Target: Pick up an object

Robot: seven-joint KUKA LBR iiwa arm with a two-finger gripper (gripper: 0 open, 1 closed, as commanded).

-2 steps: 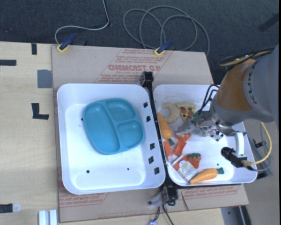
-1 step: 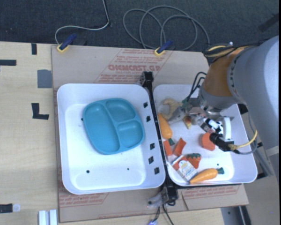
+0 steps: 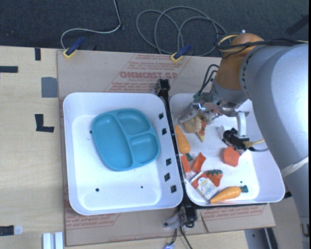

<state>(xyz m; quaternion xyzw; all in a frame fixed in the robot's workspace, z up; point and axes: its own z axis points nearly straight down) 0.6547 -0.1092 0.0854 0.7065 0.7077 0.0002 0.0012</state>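
- Camera view showed the gripper (image 3: 201, 114) low in the right bin (image 3: 264, 183), over a tan lumpy object (image 3: 193, 123) near that bin's upper left corner.
- Whether it gripped anything could not be told.
- A blue divided tray (image 3: 125, 138) lay in the left bin (image 3: 78, 191).
- Carrots (image 3: 227, 193) lay nearer the front.

Red printing runs across the brown cardboard sheet (image 3: 140, 77) that lies under the two bins on the worktop. The large line above the left bin looks like "CHEMCAST GP", though the slant and blur leave the letters uncertain. Smaller red lines beneath it and along the sheet's lower edge are too small to read. A small packet (image 3: 206, 187) in the right bin bears print that cannot be made out.
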